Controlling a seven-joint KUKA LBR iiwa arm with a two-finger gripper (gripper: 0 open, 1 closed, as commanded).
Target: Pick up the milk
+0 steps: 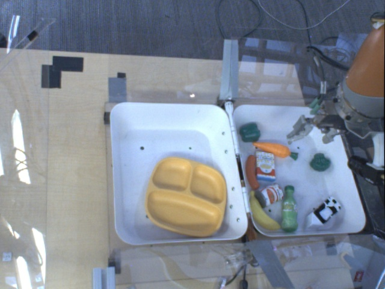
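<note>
Diagonally, milk (326, 211) (cow-patterned) lying, top toward upper right

right bin floor (337, 179): bare patch btwn small dark-green toy pepper (320, 162) & black-and-white cow-print milk carton (326, 211)
milk carton: near front-right corner, bin wall close on 2 sides; left side open twd green plastic bottle (289, 208)
bin centre: crowded w/ orange toy carrot (274, 150), red-white-blue carton (265, 166), yellow banana (262, 213)
left bin (129, 161): yellow sectioned tray (186, 195) fills the front; rear floor bare
</note>
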